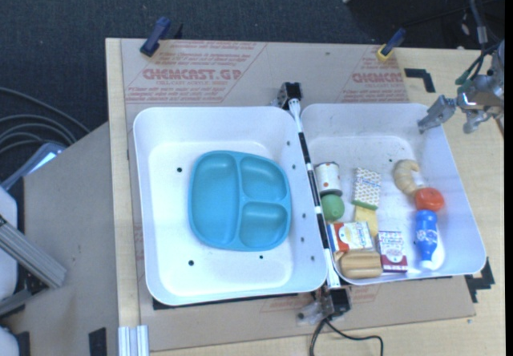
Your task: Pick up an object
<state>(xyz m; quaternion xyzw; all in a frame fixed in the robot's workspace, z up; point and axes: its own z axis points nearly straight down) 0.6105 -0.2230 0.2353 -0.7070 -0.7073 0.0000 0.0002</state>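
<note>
Bottle [426, 239] blue-white, orange cap, lying in right bin [461, 186].

Both bins [160, 146] are smooth white plastic with a soft sheen. The tray [239, 200] is matt blue plastic. The bench [240, 74] is brown paper-faced board, printed red. The gripper [458, 110] is bare grey metal; below its jaws, the bottle [426, 239] is glossy blue-and-white plastic, and the cartons [367, 186] are printed card.
</note>
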